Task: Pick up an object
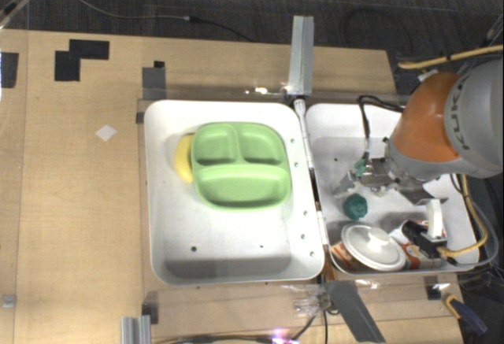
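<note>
My gripper [361,175] hangs low over the right bin [335,130], below the orange-banded wrist. A small dark teal round object [356,206] lies in that bin just below the gripper, apart from it as far as I can tell. A white and silver round lid-like dish [375,247] rests on a brown-rimmed bowl [338,257] at the bin's front edge. In the left bin [228,256] a green divided plate [239,164] lies with a yellow object [183,159] poking out at its left side.
A grey metal post [301,55] stands at the back between the two bins. The arm's grey and orange body [441,130] covers the right bin's right half. Black patches [79,57] mark the wooden bench at far left.
</note>
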Controlling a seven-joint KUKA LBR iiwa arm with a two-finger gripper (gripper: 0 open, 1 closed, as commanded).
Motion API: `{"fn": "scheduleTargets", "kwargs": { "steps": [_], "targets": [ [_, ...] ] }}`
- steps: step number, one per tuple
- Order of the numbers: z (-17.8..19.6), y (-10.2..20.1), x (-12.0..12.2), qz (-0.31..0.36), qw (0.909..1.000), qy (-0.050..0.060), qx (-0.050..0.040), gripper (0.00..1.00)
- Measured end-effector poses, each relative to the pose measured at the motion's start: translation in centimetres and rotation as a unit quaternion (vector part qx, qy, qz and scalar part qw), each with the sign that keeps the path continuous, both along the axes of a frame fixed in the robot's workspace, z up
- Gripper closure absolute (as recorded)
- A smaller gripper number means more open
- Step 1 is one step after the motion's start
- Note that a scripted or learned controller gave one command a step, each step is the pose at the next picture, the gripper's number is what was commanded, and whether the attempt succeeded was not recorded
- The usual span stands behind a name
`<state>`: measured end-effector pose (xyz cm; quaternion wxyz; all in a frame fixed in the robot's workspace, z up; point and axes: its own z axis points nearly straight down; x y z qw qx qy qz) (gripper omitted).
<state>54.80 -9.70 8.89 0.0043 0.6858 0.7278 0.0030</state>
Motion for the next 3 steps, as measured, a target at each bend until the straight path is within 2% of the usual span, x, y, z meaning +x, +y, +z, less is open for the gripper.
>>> {"fn": "scheduleTargets", "kwargs": {
  "steps": [1, 2, 3],
  "targets": [
    [0.0, -0.1, -3.8, -0.005, 1.0, -0.002, 0.0002, 0.0],
    [1.3, -0.1, -3.5, -0.005, 1.0, -0.005, -0.0008, 1.0],
    [16.8, 5.9, -4.4, 0.002, 1.0, 0.002, 0.0008, 1.0]
  ]
}}
